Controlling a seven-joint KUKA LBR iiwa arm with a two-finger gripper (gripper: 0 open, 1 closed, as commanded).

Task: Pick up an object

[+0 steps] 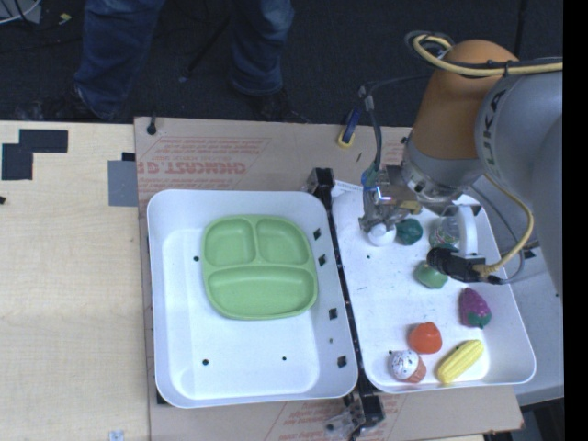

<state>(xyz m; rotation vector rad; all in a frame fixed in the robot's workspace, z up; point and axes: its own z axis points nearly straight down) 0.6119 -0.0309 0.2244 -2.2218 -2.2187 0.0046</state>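
The end effector hangs low in the right bin, at about its 11 o'clock corner. A small white object lies right under its tip, at 6 o'clock from it, and a dark teal ball just beside at 3 o'clock. How wide the end effector stands, or whether it grips anything, I cannot tell. The cardboard beneath the bins carries red print, reversed and not surely readable.

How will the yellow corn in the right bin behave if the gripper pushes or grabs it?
The yellow corn looks rounded and elongated, so it may roll sideways when pushed. It appears to be a small toy, so probably light. It lies near the right bin corner, so the wall may crowd a grasp.
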